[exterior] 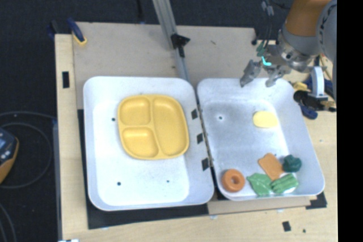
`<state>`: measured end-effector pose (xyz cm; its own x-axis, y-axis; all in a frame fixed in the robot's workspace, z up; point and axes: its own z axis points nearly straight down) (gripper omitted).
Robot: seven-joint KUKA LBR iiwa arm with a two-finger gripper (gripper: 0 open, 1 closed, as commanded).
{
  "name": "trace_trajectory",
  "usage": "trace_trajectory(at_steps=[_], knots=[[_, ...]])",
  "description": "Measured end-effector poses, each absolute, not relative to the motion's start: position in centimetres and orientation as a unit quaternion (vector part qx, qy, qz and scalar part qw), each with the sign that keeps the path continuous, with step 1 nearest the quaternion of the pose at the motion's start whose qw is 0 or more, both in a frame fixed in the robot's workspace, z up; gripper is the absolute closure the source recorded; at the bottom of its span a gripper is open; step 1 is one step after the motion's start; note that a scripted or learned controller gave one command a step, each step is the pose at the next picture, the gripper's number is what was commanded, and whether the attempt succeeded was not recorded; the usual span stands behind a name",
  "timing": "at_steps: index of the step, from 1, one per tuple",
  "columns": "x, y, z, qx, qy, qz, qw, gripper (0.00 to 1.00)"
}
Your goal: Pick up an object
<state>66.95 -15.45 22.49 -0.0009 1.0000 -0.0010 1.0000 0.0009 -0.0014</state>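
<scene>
I saw my end effector point(260, 76) spread open and empty over the right bin's point(227, 139) far edge. A yellow piece point(265, 119) lay just below it. The left bin point(102, 178) held a yellow tray point(153, 126).

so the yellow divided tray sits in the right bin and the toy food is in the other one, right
Not quite: the camera view shows the yellow divided tray in the left bin. The toy food lies in the other bin, the right bin.
</scene>
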Motion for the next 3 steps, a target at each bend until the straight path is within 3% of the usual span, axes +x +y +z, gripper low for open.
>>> trace_trajectory(at_steps=[1, 3], knots=[[67.0, -15.4, 22.7, -0.707, -0.708, -0.0002, -0.001, 0.00], [67.0, -14.9, 14.0, -0.706, -0.708, 0.0012, 0.000, 0.00]])
